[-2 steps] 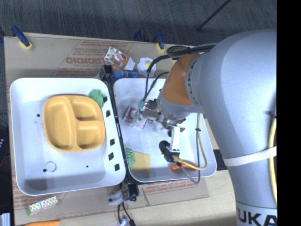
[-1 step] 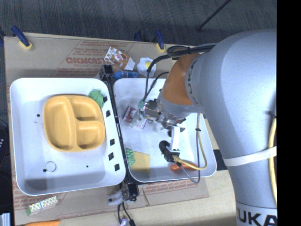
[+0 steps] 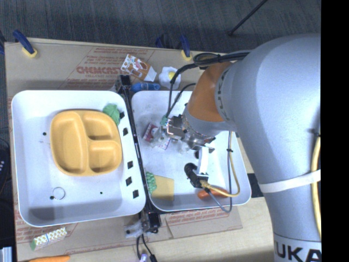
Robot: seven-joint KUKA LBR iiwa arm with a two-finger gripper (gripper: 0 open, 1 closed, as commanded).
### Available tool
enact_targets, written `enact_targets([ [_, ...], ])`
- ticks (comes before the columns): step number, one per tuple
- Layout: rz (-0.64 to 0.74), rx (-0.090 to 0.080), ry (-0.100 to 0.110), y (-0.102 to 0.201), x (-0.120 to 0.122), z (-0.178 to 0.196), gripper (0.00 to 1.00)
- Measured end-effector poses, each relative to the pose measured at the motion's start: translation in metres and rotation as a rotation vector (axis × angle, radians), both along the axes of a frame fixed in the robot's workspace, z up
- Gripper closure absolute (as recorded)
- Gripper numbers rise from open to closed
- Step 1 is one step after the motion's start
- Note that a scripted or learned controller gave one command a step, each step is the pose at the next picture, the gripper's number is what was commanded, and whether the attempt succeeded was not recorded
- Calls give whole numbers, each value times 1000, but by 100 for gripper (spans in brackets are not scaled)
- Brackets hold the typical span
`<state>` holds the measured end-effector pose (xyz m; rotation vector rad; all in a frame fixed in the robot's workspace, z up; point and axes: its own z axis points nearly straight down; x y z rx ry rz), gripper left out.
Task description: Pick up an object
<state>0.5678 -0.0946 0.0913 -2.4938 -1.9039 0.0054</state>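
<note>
gripper [image 3: 173,127] sat low in the right bin [image 3: 240,192] over a small packet [image 3: 150,131], nothing visibly held, and crowded clutter could've caused a slip or miss.

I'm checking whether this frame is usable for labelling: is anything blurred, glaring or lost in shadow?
In the camera view, the yellow tray is sharp and evenly lit; the left bin shows a soft shadow along its lower wall; the arm looms large and slightly soft, shading the right bin; the small wrappers beneath the wrist are too blurred to identify.
</note>
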Motion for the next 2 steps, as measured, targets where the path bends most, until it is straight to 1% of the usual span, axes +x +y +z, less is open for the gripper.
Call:
enact_targets([
  [2,0,0,0,0,0,0,0],
])
